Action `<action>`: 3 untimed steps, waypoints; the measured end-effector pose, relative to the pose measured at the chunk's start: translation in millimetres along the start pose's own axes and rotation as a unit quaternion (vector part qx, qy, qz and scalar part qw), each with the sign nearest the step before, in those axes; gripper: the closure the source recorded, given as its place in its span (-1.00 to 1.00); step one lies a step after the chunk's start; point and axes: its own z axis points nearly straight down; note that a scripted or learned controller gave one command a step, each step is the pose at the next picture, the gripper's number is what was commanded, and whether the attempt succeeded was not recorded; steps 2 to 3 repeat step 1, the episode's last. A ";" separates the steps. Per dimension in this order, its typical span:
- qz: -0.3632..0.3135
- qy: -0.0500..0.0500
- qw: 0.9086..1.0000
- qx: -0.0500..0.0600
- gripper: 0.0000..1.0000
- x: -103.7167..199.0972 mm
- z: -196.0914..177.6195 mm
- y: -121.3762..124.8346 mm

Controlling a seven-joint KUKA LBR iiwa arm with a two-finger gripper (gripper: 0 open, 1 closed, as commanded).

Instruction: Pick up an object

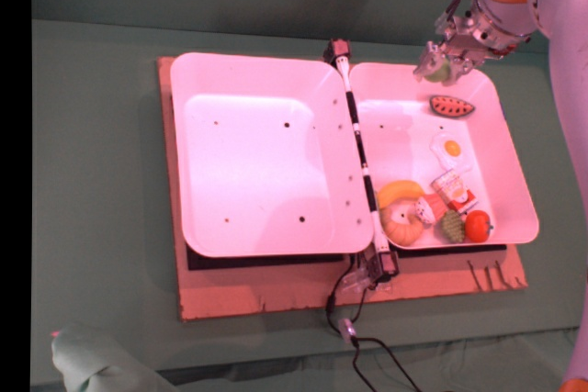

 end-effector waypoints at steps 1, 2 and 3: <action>0.000 0.000 1.000 -0.001 1.00 -5.0 -66.6 8.1; 0.000 0.000 1.000 -0.001 1.00 -5.0 -66.6 8.1; 0.000 0.000 1.000 -0.001 1.00 -5.0 -66.6 8.1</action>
